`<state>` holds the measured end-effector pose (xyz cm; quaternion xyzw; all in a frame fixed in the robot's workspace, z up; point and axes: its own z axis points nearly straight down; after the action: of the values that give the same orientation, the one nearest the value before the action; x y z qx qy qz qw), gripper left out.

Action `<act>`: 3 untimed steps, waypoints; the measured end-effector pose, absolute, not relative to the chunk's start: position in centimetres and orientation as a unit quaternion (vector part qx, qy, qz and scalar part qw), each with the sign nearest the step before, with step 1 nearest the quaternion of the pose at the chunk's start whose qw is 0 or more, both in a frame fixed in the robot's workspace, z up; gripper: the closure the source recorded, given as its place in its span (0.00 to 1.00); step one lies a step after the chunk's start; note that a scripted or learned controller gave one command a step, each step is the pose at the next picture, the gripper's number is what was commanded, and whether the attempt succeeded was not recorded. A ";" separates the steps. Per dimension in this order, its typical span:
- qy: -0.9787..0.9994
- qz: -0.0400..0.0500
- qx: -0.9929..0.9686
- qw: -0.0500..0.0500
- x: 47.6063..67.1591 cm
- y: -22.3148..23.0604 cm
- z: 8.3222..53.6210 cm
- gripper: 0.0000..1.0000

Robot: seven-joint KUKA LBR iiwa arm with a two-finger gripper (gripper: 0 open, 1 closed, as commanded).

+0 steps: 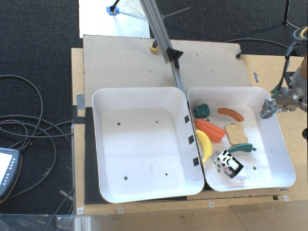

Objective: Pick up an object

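The right bin (281, 148) holds several small items: a dark green pepper (201, 110), an orange sausage (231, 113), an orange carrot (210, 130), a yellow banana (204, 145), a tan bread slice (236, 134), a teal green piece (242, 148) and a black-and-white box (229, 164). My gripper (268, 109) hangs at the bin's right rim, well to the right of the sausage. Nothing shows between its fingers.
The left bin (103, 129) lies beside the right one, with black clips along the shared wall. A grey pole (159, 25) slants down from the top to the bins' join. Cables and a pendant (7, 170) lie on the floor at left.
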<state>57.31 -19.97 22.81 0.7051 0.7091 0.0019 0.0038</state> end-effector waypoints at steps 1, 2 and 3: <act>0.709 0.002 0.705 0.003 57.2 -20.2 27.3 1.00; 0.710 0.001 0.704 0.000 56.7 -15.4 26.3 1.00; 0.711 0.001 0.703 -0.001 56.3 -9.9 25.6 1.00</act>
<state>56.28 -9.88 25.59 0.7034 0.7108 0.0010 -0.0007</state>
